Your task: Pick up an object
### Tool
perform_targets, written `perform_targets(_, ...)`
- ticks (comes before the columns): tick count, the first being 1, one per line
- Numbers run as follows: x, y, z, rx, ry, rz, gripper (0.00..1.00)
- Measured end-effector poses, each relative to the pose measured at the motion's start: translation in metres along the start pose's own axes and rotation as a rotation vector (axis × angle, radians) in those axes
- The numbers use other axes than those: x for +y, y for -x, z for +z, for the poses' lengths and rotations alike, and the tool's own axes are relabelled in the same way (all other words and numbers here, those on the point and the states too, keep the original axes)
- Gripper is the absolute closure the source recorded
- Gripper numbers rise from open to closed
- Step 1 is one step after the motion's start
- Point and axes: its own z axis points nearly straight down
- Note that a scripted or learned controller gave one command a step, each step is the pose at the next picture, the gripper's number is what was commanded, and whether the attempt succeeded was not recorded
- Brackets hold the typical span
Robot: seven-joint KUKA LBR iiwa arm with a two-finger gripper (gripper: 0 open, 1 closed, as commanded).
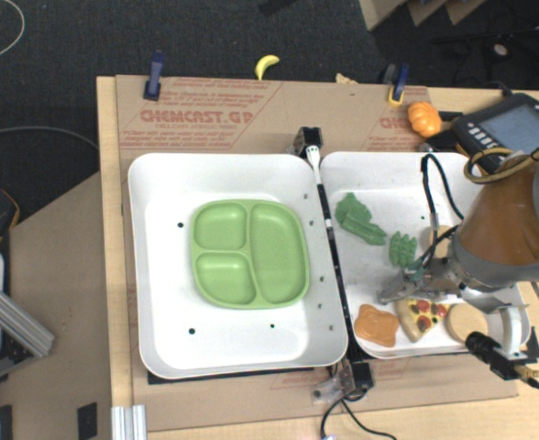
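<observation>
Dark carpet surrounds a brown cardboard-topped bench [214, 117] that carries two shallow white bins side by side. One pale green divided plate [249, 253] with three compartments lies in the left white bin [150, 273], roughly at its centre. The right white bin [379, 177] holds five small toy foods: two dark green leafy vegetable pieces, one tan bread-like slice, one pizza slice with red dots, and one pale beige round piece.

The longer green vegetable [357, 220] lies with its long axis on a diagonal, running from upper left to lower right, near the divider between the bins. The shorter green vegetable [402, 248] sits just beside it to the right, its long axis closer to up-and-down in the view. The tan slice [377, 325] rests at the bin's near edge, the pizza slice [420, 315] just right of it with its tip pointing toward that near edge, and the beige round piece [465, 323] further right, partly under the arm.

The grey arm's two-finger gripper [414, 280] hangs low over the right bin, between the shorter vegetable and the pizza slice. Whether it is released or clenched, I cannot tell.
</observation>
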Motion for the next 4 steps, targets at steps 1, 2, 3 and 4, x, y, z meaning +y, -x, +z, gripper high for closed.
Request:
perform_targets(1,0.004,-0.001,-0.018,-0.004,0.016,-0.003,1.0)
perform_targets(2,-0.001,-0.134,-0.107,0.0,0.022,-0.016,1.0)
perform_targets(3,-0.001,-0.2,-0.147,0.001,0.018,-0.014,1.0)
perform_targets(4,-0.004,-0.188,-0.347,0.001,0.034,-0.007,1.0)
